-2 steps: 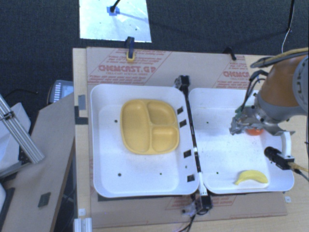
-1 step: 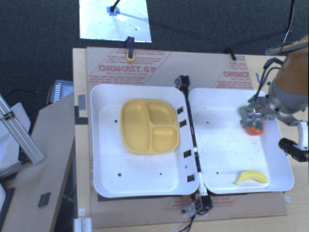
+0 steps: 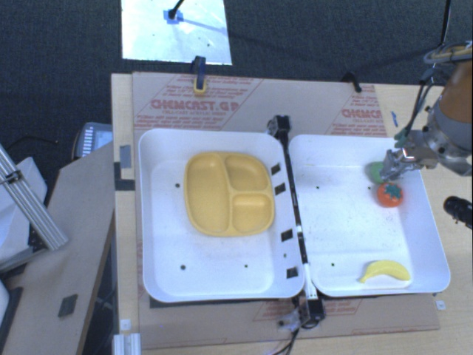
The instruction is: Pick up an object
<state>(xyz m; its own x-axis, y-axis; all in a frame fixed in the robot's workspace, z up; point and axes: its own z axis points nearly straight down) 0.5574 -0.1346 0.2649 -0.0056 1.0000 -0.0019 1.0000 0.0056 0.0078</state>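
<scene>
Yellow banana (image 3: 385, 272) lies at the near edge of the right bin (image 3: 347, 220), well apart from the hand. Further back in that bin, an orange-red tomato-like toy (image 3: 390, 194) sits near the right wall, with a green thing (image 3: 377, 172) just beside it, partly hidden. Hand (image 3: 399, 161) hangs over the green thing, close above the toy; can't tell if it's spread or pressed together, too small and blurred. Nothing seen pinched. Left bin (image 3: 159, 213) holds a yellow divided plate (image 3: 228, 194), untouched. Arm (image 3: 451, 124) reaches in from the right over the surface (image 3: 222, 98). Step, as I judge it: approach or grasp try at the green thing or toy. Next calls for centring over one item, going down, closing, lifting.
</scene>
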